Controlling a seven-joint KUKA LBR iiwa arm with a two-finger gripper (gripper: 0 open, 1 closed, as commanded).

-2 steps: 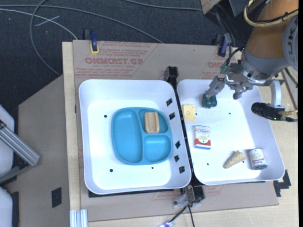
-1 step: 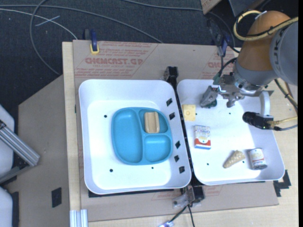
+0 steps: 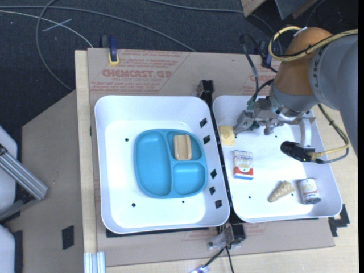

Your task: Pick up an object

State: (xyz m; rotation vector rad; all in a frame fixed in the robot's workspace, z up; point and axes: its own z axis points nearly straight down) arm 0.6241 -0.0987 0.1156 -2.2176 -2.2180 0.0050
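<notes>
Gripper low over far left of right bin, grip state impossible to tell. Yellow block just left and nearer, lying against bin's left wall, apart.

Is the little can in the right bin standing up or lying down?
Lying down. The little can shows its long side, resting on the right bin's floor beside a pale cone-shaped thing.

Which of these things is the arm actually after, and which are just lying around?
Could be picked:
yellow block
small carton
shell-shaped piece
small can
tan block in the blue tray

Just there:
cables
cardboard sheet
</notes>
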